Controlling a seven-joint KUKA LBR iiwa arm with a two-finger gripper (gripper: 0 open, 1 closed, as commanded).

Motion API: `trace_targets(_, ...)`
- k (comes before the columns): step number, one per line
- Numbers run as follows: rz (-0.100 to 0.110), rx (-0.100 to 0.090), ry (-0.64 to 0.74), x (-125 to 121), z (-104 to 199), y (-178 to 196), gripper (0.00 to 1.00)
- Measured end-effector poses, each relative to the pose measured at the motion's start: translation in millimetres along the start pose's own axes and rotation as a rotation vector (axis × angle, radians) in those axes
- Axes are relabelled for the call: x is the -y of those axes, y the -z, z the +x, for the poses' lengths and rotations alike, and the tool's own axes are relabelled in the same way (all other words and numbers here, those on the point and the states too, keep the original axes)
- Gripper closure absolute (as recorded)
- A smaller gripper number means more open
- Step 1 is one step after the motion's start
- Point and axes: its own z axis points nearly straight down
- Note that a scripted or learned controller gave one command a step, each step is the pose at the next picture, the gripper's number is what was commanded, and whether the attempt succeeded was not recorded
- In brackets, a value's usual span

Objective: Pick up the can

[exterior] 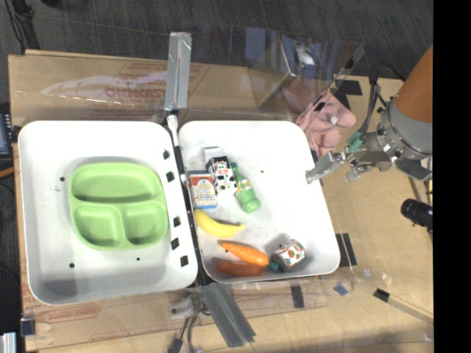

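The can is a small white cylinder with red markings. It lies on its side in the front right corner of the right bin, touching the tip of a carrot. My gripper hangs over the right rim of that bin, well behind the can and a little to its right. Nothing is visibly held in it. The arm with its orange band comes in from the right.
The right bin also holds a banana, a brown sausage, a green bottle, and small cartons near its left wall. A green divided plate sits in the left bin. A pink cloth lies behind the right bin.
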Motion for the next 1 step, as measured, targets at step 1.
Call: trace_targets(1,0.001,0.001,0.007,-1.2,0.2,9.8,1.0)
